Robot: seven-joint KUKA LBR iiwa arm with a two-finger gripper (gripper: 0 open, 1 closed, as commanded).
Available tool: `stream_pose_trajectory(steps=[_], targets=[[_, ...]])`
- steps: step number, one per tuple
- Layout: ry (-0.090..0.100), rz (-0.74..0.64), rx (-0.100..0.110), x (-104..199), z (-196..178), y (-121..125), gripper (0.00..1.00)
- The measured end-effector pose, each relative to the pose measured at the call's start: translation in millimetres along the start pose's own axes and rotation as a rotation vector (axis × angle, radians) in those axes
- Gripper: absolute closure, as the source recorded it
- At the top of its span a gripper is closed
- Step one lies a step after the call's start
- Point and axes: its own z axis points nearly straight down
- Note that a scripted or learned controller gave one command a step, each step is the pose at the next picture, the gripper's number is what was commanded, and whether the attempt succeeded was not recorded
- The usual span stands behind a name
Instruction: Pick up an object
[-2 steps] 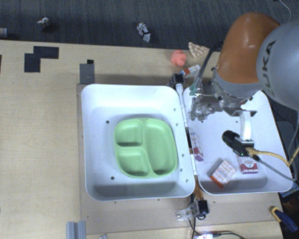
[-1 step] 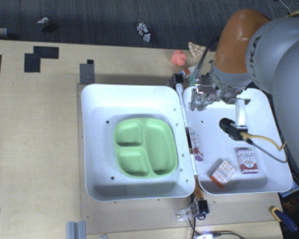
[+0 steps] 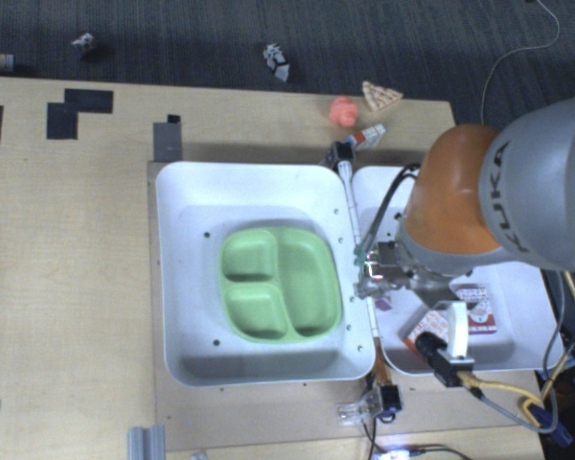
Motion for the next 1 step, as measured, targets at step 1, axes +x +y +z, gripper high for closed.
stream_pose_trajectory(steps=[1], targets=[[-0.001,0.001,-0.003,-48.2,-0.9,110.1,1.0]])
